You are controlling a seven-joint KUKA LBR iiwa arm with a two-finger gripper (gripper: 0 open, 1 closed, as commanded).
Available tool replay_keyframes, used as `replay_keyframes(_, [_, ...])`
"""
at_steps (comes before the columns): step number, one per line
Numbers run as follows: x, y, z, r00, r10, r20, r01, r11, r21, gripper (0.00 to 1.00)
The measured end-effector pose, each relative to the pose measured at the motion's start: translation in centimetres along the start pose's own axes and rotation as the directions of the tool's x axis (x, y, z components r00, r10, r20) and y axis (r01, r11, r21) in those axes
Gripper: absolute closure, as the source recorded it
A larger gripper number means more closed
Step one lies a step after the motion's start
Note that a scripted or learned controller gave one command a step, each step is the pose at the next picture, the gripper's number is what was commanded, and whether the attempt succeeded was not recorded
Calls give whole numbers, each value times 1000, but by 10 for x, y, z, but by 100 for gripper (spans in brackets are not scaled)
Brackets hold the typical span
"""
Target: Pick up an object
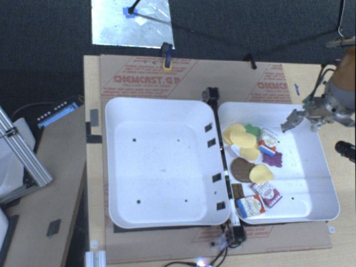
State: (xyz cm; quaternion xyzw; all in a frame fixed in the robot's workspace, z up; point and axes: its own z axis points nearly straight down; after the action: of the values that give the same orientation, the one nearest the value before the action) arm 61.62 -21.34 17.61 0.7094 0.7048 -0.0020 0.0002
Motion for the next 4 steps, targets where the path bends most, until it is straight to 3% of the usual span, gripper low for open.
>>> replay_keyframes(1, [7,-60,94,1000,-5,-6,5,1000,4,0])
replay_keyframes(2, [103,19,89,1000,-21,-5,21,1000,-12,0])
replay_keyframes(3, [96,16,79,1000,-12,-2,12,1000,-10,100])
replay_keyframes(4, [74,35,-116,1000,-11,3,11,1000,-25,100])
